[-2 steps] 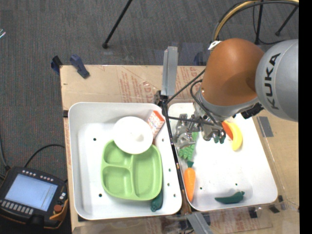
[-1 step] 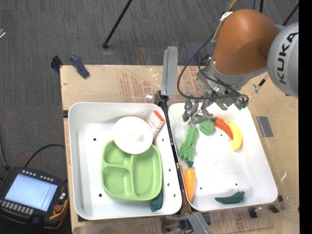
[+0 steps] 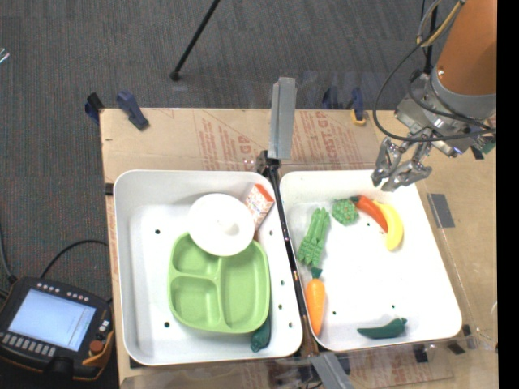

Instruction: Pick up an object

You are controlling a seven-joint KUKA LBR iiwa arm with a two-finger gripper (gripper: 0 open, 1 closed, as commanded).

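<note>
claw point(image 3: 400, 173): narrow, holding nothing
banana point(image 3: 392, 224): just below claw, long axis running up-left to down-right

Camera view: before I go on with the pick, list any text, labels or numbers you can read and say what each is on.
Red printing on the cardboard sheet under the bins: repeated, turned away, too blurred to read.
Small carton in the left bin: orange and white print, too small to read.
Pendant screen: nothing legible.

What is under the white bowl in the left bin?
The white bowl rests on the upper edge of the green divided tray. An orange-and-white carton pokes out beside it; anything directly beneath the bowl is covered.
</note>
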